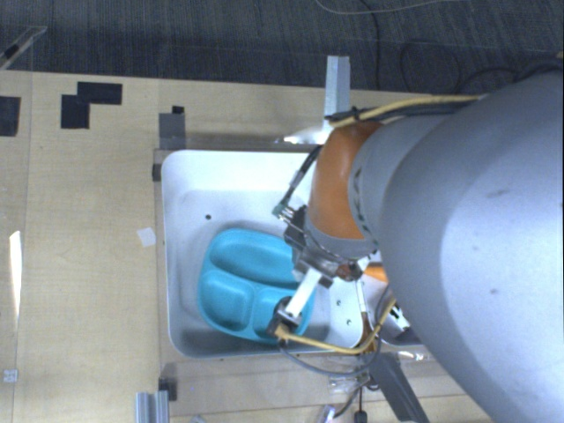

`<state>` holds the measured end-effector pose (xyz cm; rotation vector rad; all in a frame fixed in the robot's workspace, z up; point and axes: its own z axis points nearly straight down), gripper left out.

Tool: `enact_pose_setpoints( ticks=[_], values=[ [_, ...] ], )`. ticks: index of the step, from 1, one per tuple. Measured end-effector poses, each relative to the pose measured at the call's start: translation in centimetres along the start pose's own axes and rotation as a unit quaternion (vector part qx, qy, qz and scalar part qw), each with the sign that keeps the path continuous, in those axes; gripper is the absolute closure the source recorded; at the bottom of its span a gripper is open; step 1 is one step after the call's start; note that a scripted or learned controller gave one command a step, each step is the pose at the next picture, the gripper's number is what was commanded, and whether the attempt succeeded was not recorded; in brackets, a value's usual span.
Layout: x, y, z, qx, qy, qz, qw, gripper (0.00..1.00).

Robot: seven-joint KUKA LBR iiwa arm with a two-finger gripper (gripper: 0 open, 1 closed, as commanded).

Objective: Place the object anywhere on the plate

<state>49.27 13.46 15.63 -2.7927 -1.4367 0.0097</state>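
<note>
The gripper point(339, 270) hung low over the bin point(189, 192), tucked under the wrist; whether it was apart or together could not be told. Just to its right in the view an orange bit point(375, 273) peeked out from under the arm point(458, 236), and I could not tell if it was held. The blue plate point(238, 280), split into compartments, lay in the bin just left of the gripper, toward the view's lower edge.
</note>
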Motion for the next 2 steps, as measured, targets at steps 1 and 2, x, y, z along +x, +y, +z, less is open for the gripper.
enact_pose_setpoints(
  ticks=[1, 2],
  values=[
    [5.28, -4.65, -2.41, -0.001, 0.0, 0.073, 0.9973, 1.0],
    [5.28, -4.67, -2.39, -0.001, 0.0, 0.072, 0.9974, 0.0]
  ],
)
